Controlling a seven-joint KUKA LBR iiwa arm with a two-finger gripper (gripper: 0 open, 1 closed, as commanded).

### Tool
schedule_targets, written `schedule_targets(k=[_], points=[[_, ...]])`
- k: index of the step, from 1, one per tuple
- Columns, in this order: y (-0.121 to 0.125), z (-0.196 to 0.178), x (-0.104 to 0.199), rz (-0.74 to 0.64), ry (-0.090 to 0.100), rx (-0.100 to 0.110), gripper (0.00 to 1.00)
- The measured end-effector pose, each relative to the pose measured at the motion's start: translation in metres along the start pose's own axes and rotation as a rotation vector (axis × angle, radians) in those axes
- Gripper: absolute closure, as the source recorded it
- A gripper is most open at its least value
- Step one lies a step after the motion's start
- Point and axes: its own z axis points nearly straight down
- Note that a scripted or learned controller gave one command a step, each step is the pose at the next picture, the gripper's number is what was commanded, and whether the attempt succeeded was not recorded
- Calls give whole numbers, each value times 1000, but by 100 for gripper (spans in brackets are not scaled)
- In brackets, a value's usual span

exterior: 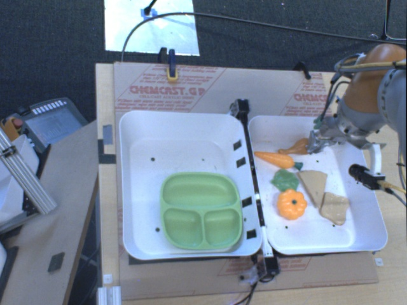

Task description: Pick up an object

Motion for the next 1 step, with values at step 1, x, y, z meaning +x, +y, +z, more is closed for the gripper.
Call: schedule_targets(k=[1], points=[[7, -64, -4, -2, -1, -4, 100]])
